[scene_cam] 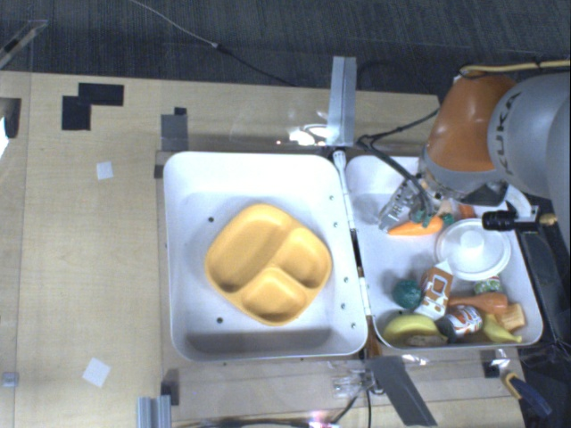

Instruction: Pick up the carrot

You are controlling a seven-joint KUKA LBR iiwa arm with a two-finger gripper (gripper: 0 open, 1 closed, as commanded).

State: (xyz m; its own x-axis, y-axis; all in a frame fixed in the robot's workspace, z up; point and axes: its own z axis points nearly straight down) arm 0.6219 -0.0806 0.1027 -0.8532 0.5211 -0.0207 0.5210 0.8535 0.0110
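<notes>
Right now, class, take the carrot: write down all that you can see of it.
The carrot is small and orange, smooth like a plastic toy, lying about level in the right bin, pointed end toward the left bin. Its thicker end, with a hint of green, sits by the gripper, which is right above it; contact can't be judged. A white round part of the arm overlaps its right end.

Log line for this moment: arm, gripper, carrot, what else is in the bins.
arm: over right bin | gripper: down at carrot | grasp: unconfirmed | left bin: yellow divided plate | right bin: banana, other toy food
</notes>
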